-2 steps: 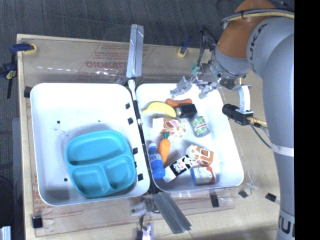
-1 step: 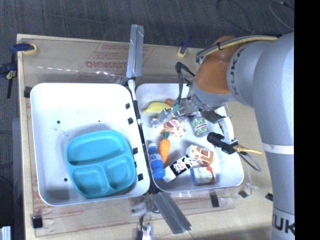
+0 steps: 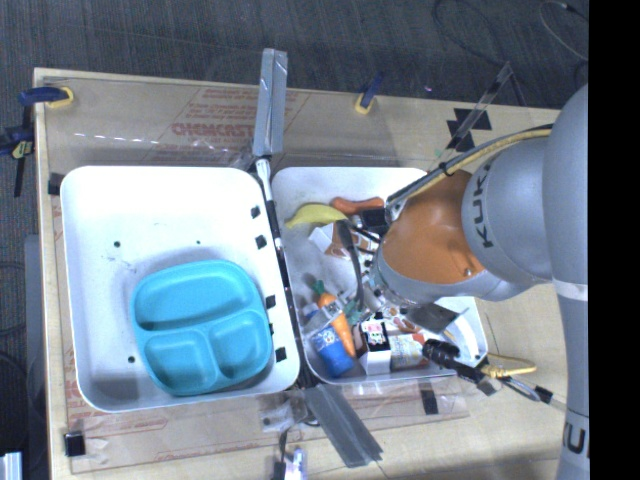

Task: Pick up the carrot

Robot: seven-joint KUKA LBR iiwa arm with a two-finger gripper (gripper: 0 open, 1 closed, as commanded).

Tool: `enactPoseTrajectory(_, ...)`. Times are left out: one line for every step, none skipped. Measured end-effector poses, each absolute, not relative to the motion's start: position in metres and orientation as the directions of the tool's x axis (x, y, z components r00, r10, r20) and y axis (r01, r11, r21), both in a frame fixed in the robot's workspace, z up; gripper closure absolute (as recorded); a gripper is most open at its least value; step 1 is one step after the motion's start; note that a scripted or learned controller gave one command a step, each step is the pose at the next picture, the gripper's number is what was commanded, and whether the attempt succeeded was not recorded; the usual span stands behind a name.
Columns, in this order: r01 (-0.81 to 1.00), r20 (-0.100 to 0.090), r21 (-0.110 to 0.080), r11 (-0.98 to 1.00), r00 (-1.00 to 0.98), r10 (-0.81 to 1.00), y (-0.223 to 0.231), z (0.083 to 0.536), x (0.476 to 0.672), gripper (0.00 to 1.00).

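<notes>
Lying in right bin (image 3: 300,193), front-left part: carrot (image 3: 343,332), small, orange, long axis running near-to-far, blue can (image 3: 328,352) touching on left. Gripper (image 3: 368,298) just beyond carrot, toward arm side; wrist hides it, state cannot be told. Banana (image 3: 312,215) well behind.

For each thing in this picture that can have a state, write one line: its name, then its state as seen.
carrot: lying in the right bin, among other items, not lifted.
banana: lying near the right bin's far wall.
blue tray: flat in the left bin, compartments bare.
arm: reaching over the right bin.
blue can: lying beside the carrot.
</notes>
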State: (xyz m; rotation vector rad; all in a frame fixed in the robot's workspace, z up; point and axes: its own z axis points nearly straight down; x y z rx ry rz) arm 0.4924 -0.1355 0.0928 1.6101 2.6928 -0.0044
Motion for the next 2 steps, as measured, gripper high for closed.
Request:
enactPoseTrajectory(0.833,0.001,-0.001,0.553,-0.553,0.833,-0.156,0.13,0.502,0.0)
enactPoseTrajectory(0.897,-0.016,0.012,0.441,-0.441,0.897,-0.132,0.097,0.481,0.0)
